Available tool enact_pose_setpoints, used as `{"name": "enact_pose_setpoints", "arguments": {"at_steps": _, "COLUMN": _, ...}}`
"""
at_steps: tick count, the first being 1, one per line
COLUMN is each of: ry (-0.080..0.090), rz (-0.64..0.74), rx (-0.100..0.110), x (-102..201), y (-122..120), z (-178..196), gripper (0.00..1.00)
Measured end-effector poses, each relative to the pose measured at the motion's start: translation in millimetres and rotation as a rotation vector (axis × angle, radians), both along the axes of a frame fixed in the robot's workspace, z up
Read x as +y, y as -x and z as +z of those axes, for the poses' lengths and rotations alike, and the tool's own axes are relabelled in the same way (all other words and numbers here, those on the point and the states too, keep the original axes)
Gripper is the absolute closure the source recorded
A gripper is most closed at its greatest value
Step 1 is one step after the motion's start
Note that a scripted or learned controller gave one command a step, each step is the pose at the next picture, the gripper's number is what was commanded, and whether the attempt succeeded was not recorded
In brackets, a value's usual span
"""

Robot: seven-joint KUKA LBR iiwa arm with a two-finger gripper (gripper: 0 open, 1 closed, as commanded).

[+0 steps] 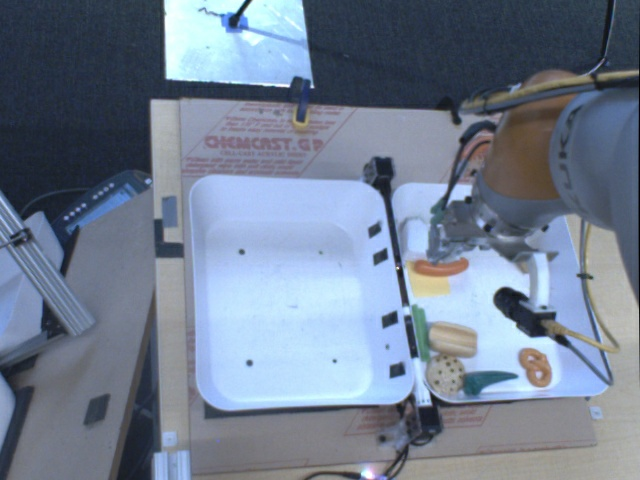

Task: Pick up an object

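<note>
My gripper is low in the right bin, near its left wall. Directly under it lies a red-orange sausage, resting across the top of a yellow cheese block. Whether the gripper touches the sausage is hidden by the wrist. A tan bread roll, a speckled cookie, a teal pepper and an orange pretzel lie along the bin's front. A green strip lies by the left wall.
The left bin stands beside the right one, with a black-tabbed divider between them. A white rounded object sits just left of the gripper. The arm's grey and orange body covers the right bin's back.
</note>
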State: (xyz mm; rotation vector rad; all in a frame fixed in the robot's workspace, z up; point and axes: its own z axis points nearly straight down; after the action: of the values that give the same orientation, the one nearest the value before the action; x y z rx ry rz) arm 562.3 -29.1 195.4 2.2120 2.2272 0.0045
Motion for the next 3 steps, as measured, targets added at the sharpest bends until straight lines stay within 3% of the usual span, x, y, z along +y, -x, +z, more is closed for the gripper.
{"name": "enact_pose_setpoints", "arguments": {"at_steps": 1, "ry": 0.001, "rz": 0.0, "rx": 0.001, "x": -0.1, "y": 0.2, "z": -0.5, "gripper": 0.0}}
{"name": "enact_pose_setpoints", "arguments": {"at_steps": 2, "ry": 0.003, "rz": -0.011, "rx": 0.009, "x": -64.9, "y": -21.4, "z": -108.4, "gripper": 0.0}}
{"name": "enact_pose_setpoints", "arguments": {"at_steps": 3, "ry": 0.003, "rz": -0.008, "rx": -0.001, "x": -110.0, "y": -49.5, "z": -110.4, "gripper": 0.0}}
